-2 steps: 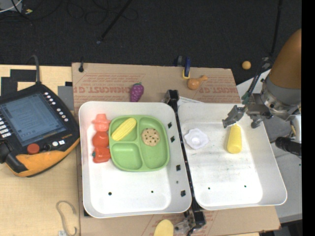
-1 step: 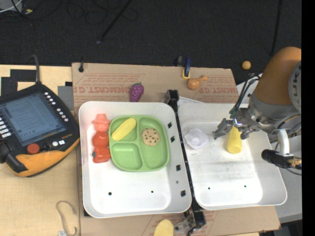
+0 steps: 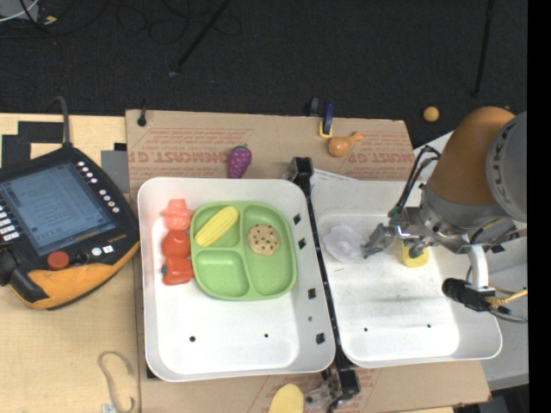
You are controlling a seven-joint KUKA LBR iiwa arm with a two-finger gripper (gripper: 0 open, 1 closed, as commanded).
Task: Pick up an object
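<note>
Gripper [image 3: 398, 241] fingers [image 3: 376, 244] are seen low over the right bin [image 3: 413, 338], reached in from the right on the grey arm [image 3: 508, 175] with its orange band [image 3: 473, 153]; whether they are apart or together cannot be told, and nothing is seen between them. A small yellow object [image 3: 415, 258] is seen just beside the gripper, on the bin floor under the wrist. A clear plastic cup [image 3: 341, 243] lies just left of the fingers, near the bin's left wall. In the left bin [image 3: 224, 334] a green divided plate [image 3: 245, 252] is set, with a yellow corn cob [image 3: 214, 224] in its upper left compartment and a cookie [image 3: 263, 239] in its upper right one. A red and pink toy [image 3: 176, 243] is laid against the plate's left side. Behind the bins, on the cardboard [image 3: 189, 140], a purple bunch of grapes [image 3: 238, 160] and an orange pear-shaped toy [image 3: 342, 144] are seen well apart, with a small orange ball [image 3: 430, 114] further right. A yellow item [image 3: 287, 398] lies below the bins at the front edge. A teach pendant [image 3: 60, 222] with a screen is rested on the bench to the far left.
</note>
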